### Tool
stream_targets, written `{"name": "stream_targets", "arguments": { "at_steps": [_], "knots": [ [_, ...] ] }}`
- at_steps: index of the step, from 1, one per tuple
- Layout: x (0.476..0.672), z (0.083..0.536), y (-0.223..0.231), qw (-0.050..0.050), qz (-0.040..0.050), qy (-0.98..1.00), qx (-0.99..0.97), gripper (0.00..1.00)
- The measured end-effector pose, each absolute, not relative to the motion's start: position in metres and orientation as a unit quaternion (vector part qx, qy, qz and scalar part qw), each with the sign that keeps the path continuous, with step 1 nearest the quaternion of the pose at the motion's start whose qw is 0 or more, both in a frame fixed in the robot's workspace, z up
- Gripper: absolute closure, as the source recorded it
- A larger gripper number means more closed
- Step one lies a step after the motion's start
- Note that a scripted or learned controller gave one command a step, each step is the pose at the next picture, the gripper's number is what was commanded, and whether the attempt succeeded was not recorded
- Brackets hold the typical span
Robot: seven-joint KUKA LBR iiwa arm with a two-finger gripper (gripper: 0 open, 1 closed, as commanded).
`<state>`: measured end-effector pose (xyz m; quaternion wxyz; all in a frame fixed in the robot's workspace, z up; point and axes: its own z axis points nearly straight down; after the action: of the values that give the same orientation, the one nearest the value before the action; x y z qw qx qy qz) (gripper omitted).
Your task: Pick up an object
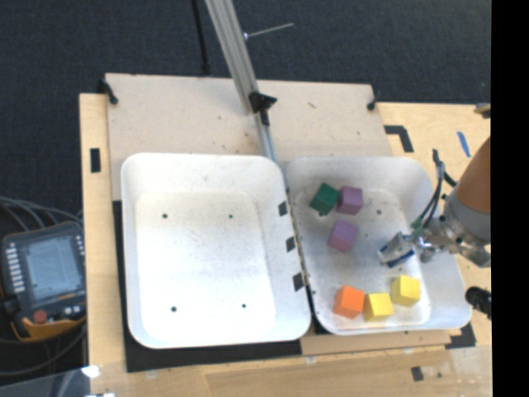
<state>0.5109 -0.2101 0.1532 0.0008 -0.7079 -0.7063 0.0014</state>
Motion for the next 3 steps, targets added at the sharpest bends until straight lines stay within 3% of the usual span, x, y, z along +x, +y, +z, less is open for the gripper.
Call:
{"name": "stream_targets", "arguments": {
  "at_steps": [1, 2, 3],
  "knots": [
    [0.510, 0.101, -0.211, 0.001, 0.0015, -0.706, -0.708, 0.00],
    [0.513, 0.115, -0.212, -0.003, -0.0013, -0.704, -0.710, 1.00],
    [0.511, 0.178, -0.211, -0.004, -0.0017, -0.708, -0.706, 1.00]
  ]
}}
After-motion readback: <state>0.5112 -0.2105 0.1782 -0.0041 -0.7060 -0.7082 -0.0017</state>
